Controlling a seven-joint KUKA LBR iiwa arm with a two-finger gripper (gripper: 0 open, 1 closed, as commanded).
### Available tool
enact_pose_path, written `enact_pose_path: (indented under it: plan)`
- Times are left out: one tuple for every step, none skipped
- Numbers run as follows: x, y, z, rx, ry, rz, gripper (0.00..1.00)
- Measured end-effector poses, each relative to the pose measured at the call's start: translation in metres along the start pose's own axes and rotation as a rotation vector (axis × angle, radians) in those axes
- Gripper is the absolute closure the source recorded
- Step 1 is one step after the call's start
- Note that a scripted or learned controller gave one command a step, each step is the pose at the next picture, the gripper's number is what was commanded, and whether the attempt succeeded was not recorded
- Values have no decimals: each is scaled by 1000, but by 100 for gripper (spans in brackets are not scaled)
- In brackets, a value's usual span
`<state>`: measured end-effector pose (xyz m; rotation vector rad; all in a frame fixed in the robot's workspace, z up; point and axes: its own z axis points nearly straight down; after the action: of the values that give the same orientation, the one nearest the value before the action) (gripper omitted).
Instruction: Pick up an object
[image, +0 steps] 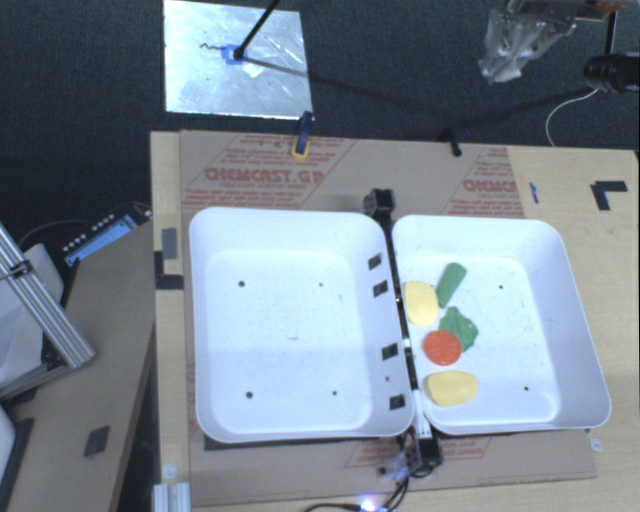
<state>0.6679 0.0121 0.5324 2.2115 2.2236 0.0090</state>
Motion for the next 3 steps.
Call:
enact_pose_path:
  plan:
    - [-107,-12,66,12,-4,14,100]
    - [-81,-2,23,1,-1,0,100]
    - [-60,0,-5,2,0,0,100]
